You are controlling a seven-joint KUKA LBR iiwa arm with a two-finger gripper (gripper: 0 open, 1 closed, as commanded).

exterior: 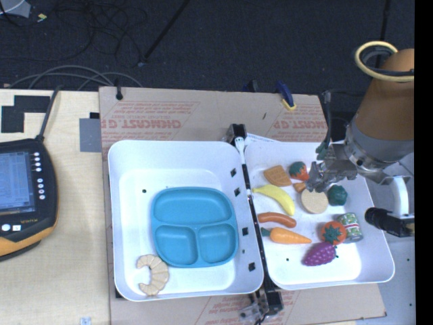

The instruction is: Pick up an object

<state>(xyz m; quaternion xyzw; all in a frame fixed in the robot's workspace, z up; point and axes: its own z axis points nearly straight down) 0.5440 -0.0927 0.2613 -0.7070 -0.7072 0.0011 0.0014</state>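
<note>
Nearest the camera, at the front of the left bin point(128, 181), a pale croissant point(153, 273) lies curled in the front left corner, just in front of a blue divided plate point(194, 225) that takes up the middle of that bin. Across the divider, the right bin point(379, 266) holds a scatter of toy food. At its front sits a purple bunch of grapes point(319, 254), with a strawberry point(332, 232) just behind it and a small green can point(350, 226) touching the strawberry's right side. To the left of these an orange carrot point(289, 235) lies on its side, and just behind it a reddish sausage point(276, 219) lies roughly parallel to it. Further back a yellow banana point(276, 197) slants across the bin floor, with a tan slice of bread point(277, 175) behind it. Right of the banana a round beige cookie point(314, 201) rests flat, a dark green vegetable point(337, 196) just beside it on the right. Another green-topped piece point(298, 170) sits further back, near the bread. The gripper point(324, 174) hangs low over this back cluster, just above the cookie; whether it is clenched or released, I cannot tell, and nothing is visibly held in it. Behind it the grey arm with its orange band point(385, 110) reaches in from the right. Far left on the bench sits a handheld control pendant point(24, 191).
</note>
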